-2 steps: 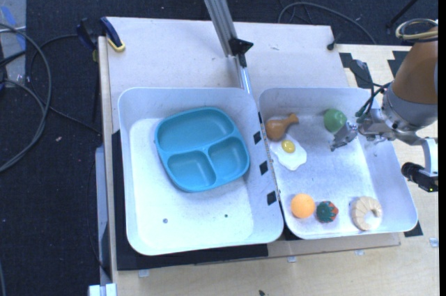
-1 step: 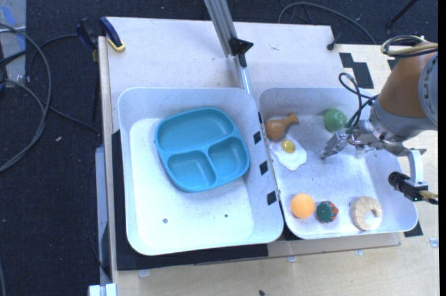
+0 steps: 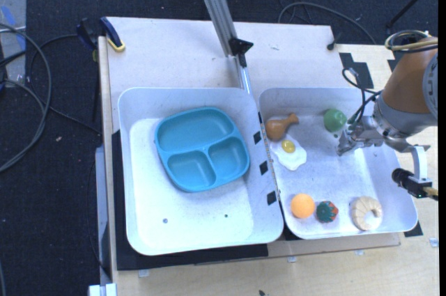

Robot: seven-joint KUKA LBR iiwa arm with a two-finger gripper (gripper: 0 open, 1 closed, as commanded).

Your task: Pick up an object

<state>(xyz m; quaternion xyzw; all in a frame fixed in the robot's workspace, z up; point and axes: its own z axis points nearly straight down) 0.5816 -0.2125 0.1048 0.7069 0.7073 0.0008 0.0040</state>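
The arm [image 3: 408, 89] is being reached in from the right, its orange band being shown above the grey wrist, which is being angled downward and leftward into the right bin [image 3: 390, 180]. The end effector [image 3: 344, 146] is being held low over that bin's floor, just right of the fried egg [image 3: 289, 154]. Whether its fingers are spread or pressed together cannot be told, and nothing is being seen between them. No readable writing is being shown on any item.

Relative to the fried egg, a chicken drumstick [image 3: 281, 125] is lying just above, a green ball [image 3: 334, 120] above and to the right, an orange ball [image 3: 302, 205] below, a dark multicoloured item [image 3: 326, 212] and a pastry [image 3: 366, 212] below and to the right. A blue divided plate [image 3: 201, 148] is resting in the left bin [image 3: 139, 218], well left of the egg, on the table [image 3: 174, 51].
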